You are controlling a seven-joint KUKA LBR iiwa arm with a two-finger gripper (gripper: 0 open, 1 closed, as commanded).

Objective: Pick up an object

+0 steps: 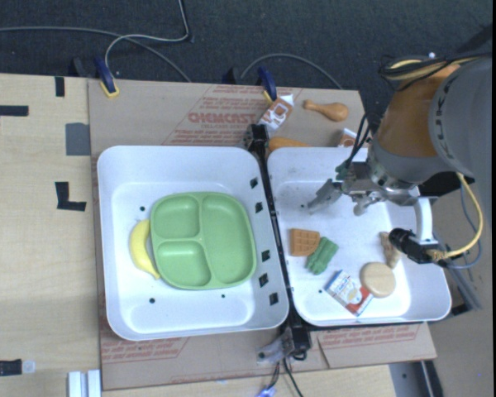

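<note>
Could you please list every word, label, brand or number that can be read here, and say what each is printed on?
Red lettering on the cardboard sheet above the left bin: upside down and blurred, not readable.
Red lettering on the cardboard below the bins: too small to read.
Small red and white packet in the right bin: print too small to read.
Tag by the blue clamp: blurred.

Waffle (304,241), green toy (321,255), carton (347,293), bun (379,279) lie in right bin (422,304)

Red printed lettering on cardboard sheet (223,116) under bins, at 12 o'clock from left bin (116,222); runs upside down in this view, too blurred to spell, perhaps a brand name. More faint red print on cardboard edge at 6 o'clock below right bin (434,300), unreadable. Small red-white packet (347,292) in right bin: markings illegible.
</note>
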